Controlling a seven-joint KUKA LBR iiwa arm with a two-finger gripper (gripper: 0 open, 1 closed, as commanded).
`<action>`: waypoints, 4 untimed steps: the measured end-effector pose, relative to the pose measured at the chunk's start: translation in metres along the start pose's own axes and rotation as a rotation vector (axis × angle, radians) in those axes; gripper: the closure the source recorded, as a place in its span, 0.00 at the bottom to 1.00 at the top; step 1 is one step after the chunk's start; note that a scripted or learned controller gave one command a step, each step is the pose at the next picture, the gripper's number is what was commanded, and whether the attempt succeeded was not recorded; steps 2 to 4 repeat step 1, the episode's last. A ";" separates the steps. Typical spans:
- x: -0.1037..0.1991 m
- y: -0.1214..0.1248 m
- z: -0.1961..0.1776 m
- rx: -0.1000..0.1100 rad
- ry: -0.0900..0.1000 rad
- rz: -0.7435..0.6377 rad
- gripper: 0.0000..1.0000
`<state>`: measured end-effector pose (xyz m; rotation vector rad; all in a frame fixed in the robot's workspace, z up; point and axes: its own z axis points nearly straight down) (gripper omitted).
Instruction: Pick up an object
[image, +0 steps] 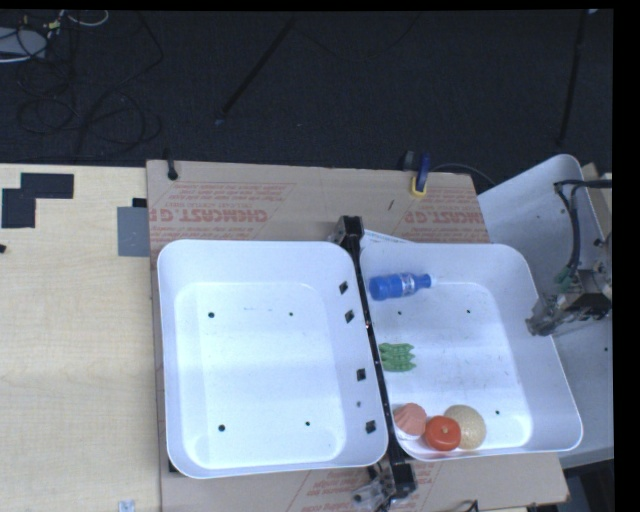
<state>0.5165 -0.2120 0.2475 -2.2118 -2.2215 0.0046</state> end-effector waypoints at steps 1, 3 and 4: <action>-0.001 0.064 0.052 -0.003 -0.002 0.002 1.00; -0.001 0.064 0.052 -0.003 -0.002 0.002 1.00; -0.001 0.064 0.052 -0.003 -0.002 0.002 1.00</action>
